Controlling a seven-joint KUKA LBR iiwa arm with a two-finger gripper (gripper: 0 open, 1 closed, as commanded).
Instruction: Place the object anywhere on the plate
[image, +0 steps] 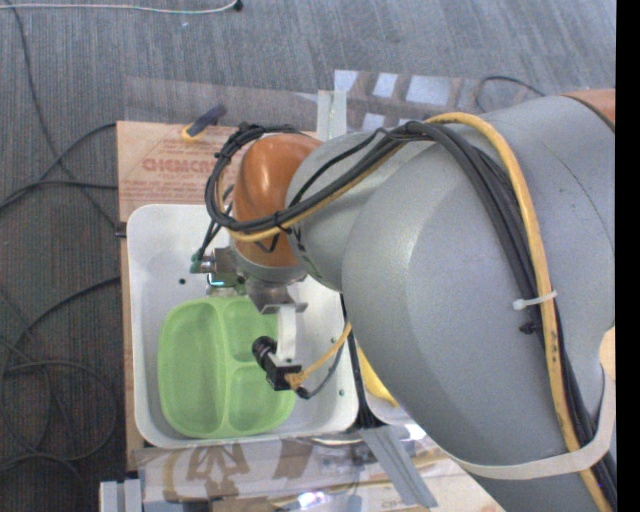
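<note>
A light green plate (195, 375) with divided compartments lies in the front half of the left white bin (145, 290). My gripper (262, 298) hangs over the plate's far right part, below the orange band (272, 180) of the wrist. The wrist body hides its tips and whatever may be between them. The plate's visible compartments hold nothing. The big grey arm (450, 280) covers the plate's right edge and the bench to the right.
The left bin rests on a brown cardboard sheet (165, 165). A small yellow and dark tool (203, 120) lies at the sheet's far edge. Loose cables (50, 200) run over the grey carpet on the left.
</note>
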